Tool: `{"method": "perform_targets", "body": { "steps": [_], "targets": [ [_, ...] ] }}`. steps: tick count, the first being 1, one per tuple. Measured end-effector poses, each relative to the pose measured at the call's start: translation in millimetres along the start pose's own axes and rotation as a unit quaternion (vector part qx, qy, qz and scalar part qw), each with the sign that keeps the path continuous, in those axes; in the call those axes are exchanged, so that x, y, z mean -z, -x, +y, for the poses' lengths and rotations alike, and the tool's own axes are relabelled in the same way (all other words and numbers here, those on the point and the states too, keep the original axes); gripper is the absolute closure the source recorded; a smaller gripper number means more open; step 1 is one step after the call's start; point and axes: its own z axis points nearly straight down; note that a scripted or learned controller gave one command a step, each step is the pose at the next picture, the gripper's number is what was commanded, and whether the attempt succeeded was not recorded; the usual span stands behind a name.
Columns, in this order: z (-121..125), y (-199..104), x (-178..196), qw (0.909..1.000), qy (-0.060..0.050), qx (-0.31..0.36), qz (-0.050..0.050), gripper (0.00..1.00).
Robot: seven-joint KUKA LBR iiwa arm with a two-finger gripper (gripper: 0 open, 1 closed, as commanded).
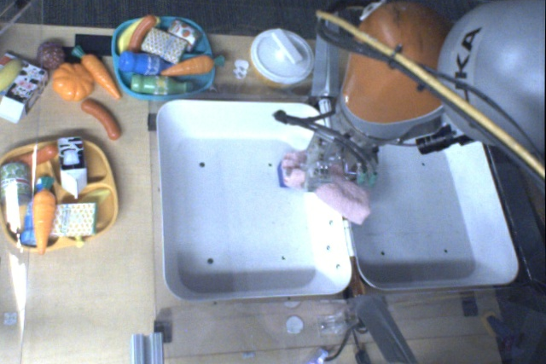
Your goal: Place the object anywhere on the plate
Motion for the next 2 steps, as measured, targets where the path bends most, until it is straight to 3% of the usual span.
{"method": "perform_targets", "body": {
  "steps": [1,2],
  "targets": [
    [51.9,-5.5,4.3,0.9992,0.000,0.040,0.000,1.00],
    [51.8,-5.3,4.5,0.9992,0.001,0.040,-0.001,0.00]
  ]
}}
